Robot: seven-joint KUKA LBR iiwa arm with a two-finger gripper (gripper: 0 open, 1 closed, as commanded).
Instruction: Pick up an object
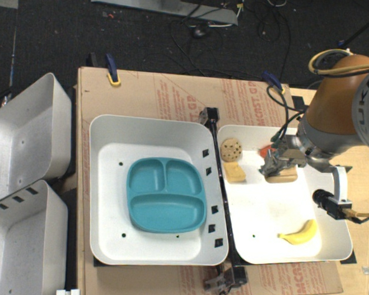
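In the right bin (271, 255), my gripper (274, 166) hangs low at the far middle, right over a tan block (286, 175) that pokes out beneath it on the near right side. A small red piece (273, 150) peeks out at the gripper's far left side. A round speckled cookie (232, 149) lies at the bin's far left. Just in front of the cookie is a pale yellow block (235, 172). A yellow banana (299, 234) rests near the bin's front right corner.
The left bin (108, 170) holds a teal divided plate (166, 195). A black divider (218, 189) runs between the two bins. The arm's grey and orange body (340, 103) looms over the right bin's far right corner. Spare white bins (21, 165) stand off the bench at left.
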